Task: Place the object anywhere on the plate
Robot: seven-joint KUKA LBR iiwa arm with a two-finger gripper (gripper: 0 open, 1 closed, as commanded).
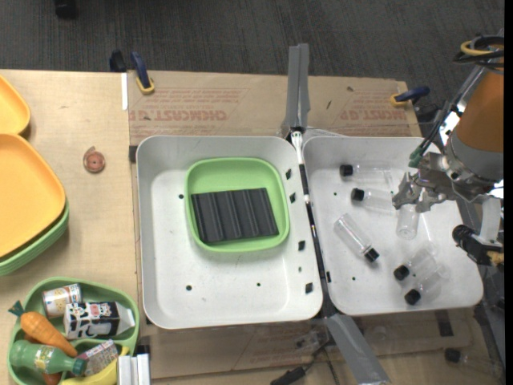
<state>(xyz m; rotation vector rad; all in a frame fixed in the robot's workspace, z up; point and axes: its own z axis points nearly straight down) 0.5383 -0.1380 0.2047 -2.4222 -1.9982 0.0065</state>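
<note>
A green plate (pixel 237 175) lies in the left white bin (pixel 160 279) with a dark grey ridged slab (pixel 234 215) resting on it. Several clear vials with black caps are scattered in the right white bin (pixel 337 291). My gripper (pixel 410 201) hangs over the right part of that bin. One clear vial (pixel 407 223) sits directly under the gripper's tip; whether it is gripped or just lying in the bin below is unclear. Another vial (pixel 355 238) lies tilted in the bin's middle, and two black-capped ones (pixel 405 283) lie near the front right.
Stacked orange and green plates (pixel 28 207) rest on the bench at far left. A green bowl of toy food (pixel 68 331) stands at the front left. Clamps (pixel 143 77) hold cardboard behind the bins, and a metal divider (pixel 297 87) stands between them.
</note>
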